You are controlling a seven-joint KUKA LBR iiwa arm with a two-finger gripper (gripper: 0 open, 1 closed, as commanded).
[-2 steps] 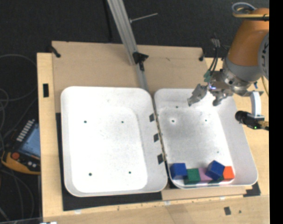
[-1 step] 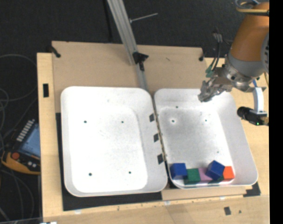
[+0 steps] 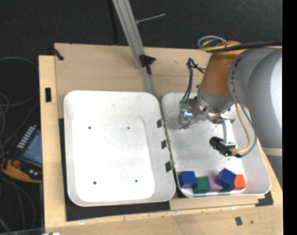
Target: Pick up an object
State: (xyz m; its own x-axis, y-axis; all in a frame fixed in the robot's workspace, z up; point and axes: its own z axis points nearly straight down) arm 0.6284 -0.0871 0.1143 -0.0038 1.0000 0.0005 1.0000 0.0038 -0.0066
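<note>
Bulky grey arm [image 3: 258,89] with an orange band [image 3: 217,77] above the wrist; thin cables [image 3: 190,84] loop alongside down to a small metallic hand [image 3: 186,115].

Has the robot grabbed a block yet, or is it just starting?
Nothing looks picked up yet. The blocks, such as the blue block and the green block, lie along the near edge of the right bin. The tool is over that bin's far end, away from them. Reaching and lifting one is left.
</note>
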